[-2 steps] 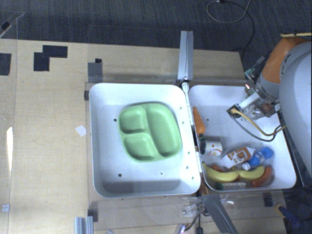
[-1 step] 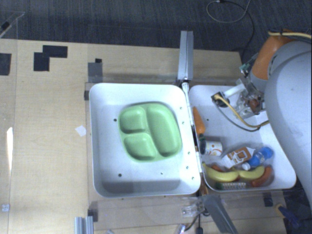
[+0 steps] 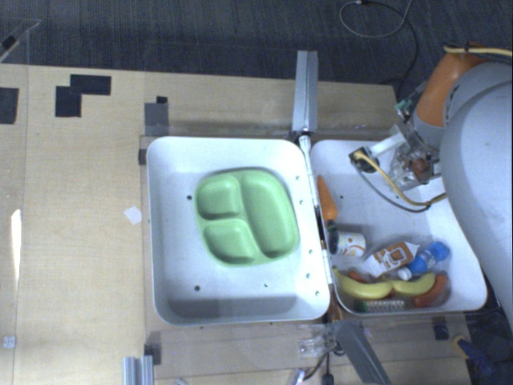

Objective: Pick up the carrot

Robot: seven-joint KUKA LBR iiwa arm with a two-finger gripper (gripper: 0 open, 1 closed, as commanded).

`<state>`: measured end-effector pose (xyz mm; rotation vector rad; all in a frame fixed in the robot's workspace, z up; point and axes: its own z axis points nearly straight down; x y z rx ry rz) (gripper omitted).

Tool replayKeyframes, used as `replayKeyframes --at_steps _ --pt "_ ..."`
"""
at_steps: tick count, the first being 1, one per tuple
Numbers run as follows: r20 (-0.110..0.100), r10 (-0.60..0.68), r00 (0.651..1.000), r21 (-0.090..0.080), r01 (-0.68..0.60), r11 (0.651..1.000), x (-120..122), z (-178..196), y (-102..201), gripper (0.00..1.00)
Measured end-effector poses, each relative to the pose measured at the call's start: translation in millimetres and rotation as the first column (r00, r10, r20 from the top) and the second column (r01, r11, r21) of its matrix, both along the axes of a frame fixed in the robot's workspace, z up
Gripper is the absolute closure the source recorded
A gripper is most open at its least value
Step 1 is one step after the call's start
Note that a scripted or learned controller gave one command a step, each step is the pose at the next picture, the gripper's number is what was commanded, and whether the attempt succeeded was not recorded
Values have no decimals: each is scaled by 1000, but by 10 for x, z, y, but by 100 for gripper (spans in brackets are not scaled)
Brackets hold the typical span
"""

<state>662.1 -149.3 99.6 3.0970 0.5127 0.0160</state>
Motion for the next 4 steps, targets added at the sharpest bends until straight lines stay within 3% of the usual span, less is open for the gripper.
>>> replayKeyframes --at_steps 1,2,3,4 --pt "-5 -117 993 2 117 993 -99 -122 -130 100" --pt "-7 -119 993 2 119 993 -117 10 121 100" --pt "-4 -113 994 3 113 994 -100 127 140 100" --pt "-3 -100 995 4 100 995 -24 -115 613 100"
